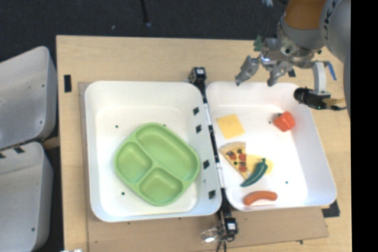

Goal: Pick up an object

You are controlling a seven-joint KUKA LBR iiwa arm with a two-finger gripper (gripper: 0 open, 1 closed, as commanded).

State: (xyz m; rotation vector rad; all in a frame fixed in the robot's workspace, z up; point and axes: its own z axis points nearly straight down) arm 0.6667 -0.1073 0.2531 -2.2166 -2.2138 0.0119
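- Currently the claw (258,75) hangs released, fingers spread, over the right bin's (322,144) far rim.
- The pepper (284,121) lies in that bin, near the claw, untouched on its floor.

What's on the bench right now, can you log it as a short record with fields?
left bin: green divided plate
right bin: yellow cheese slice, pizza slice, green pepper, sausage, red pepper
arm: reaches in from the right, orange band above the wrist
gripper: above the right bin's far edge, fingers spread, nothing between them
task state: no object picked up yet
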